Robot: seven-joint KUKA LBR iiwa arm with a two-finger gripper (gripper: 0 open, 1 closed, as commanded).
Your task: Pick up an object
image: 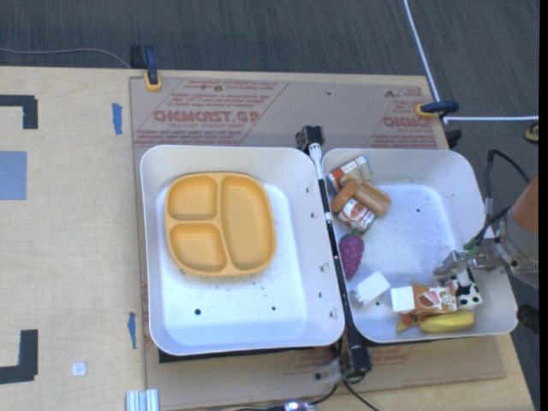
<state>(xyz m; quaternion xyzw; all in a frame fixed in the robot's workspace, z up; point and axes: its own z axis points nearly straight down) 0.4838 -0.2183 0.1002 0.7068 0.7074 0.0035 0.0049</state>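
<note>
The right bin [428, 204] holds several small items. A brown hot dog [361, 198] lies at its far left between two small cans [348, 173] [358, 219]. A purple grape bunch [351, 254] sits by the left wall. Along the near edge are a white block [371, 288], a white cube [402, 298], an orange carton [435, 298], a yellow banana [446, 321] and a black-and-white toy [467, 294]. My gripper [461, 268] reaches in from the right, low over the bin's near right corner, just above the toy and the carton.
The left bin [291, 298] carries a yellow divided plate [221, 223]. A hinge bar [330, 229] runs between the two bins. Clamps [151, 67] [437, 108] hold the cardboard sheet at the back. A white cable [419, 37] runs down toward the right.
</note>
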